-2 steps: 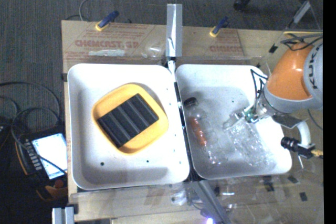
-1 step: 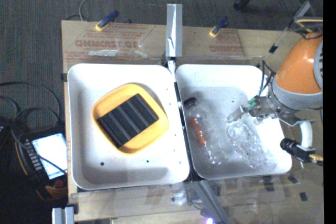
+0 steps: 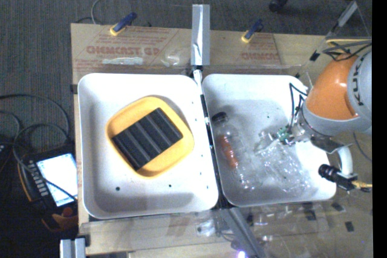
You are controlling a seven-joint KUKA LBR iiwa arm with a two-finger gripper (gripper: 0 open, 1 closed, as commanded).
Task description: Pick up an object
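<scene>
Two shallow white bins sit side by side on the desk (image 3: 84,39) in front of you, and the arm (image 3: 338,99) reaches in from the right over the right bin (image 3: 254,84). You can see its grey body and orange band hanging over that bin's right edge, with the wrist and a black cylindrical part low at the right rim; the gripper (image 3: 289,135) seems to sit near a small green piece beside the clear plastic, but whether the jaws are open or closed you cannot tell from this angle. In the right bin, a clear plastic bottle with a reddish-orange inside (image 3: 228,148) lies along the left wall, and a small dark object (image 3: 218,117) lies just above it. A crumpled clear plastic item (image 3: 279,165) is spread across the bin's middle and lower right, close under the arm's wrist. Nothing shows clearly between the fingers, so you should not count anything as held. In the left bin (image 3: 91,130), a yellow tray-like object with a black ribbed top (image 3: 150,136) lies tilted in the middle. On the far edge of the desk you see two blue-and-yellow clamps (image 3: 123,23), and a tablet (image 3: 57,175) lies on the floor to the left.
</scene>
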